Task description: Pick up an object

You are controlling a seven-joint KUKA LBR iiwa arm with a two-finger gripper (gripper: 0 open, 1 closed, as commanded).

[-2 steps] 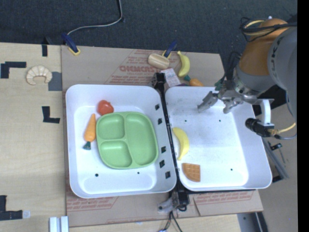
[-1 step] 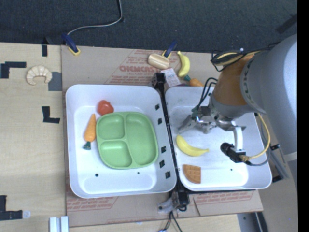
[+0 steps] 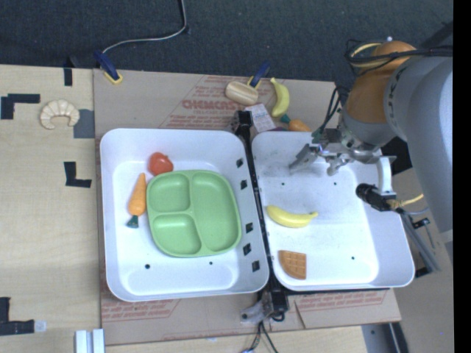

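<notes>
Bins, two, white and shallow, are set side by side on a cardboard sheet (image 3: 199, 109) over the bench. In the left bin (image 3: 118, 271) a green divided plate (image 3: 195, 213) is laid, with a carrot (image 3: 137, 195) just beside its left edge and a red tomato (image 3: 160, 163) near its upper left corner. In the right bin (image 3: 383, 267) a yellow banana (image 3: 291, 216) is placed near the middle, and a waffle piece (image 3: 293, 264) is found well below it, toward the near wall. The gripper (image 3: 318, 160) is held over the upper part of the right bin, apart from the banana, with its two fingers (image 3: 300, 158) spread open and nothing seen between them. Behind the bins, on the cardboard, a bread roll (image 3: 241, 92), a second banana (image 3: 280, 98) and a small packet (image 3: 259, 116) are gathered. A croissant (image 3: 59, 113) is placed far left on the bench.
</notes>
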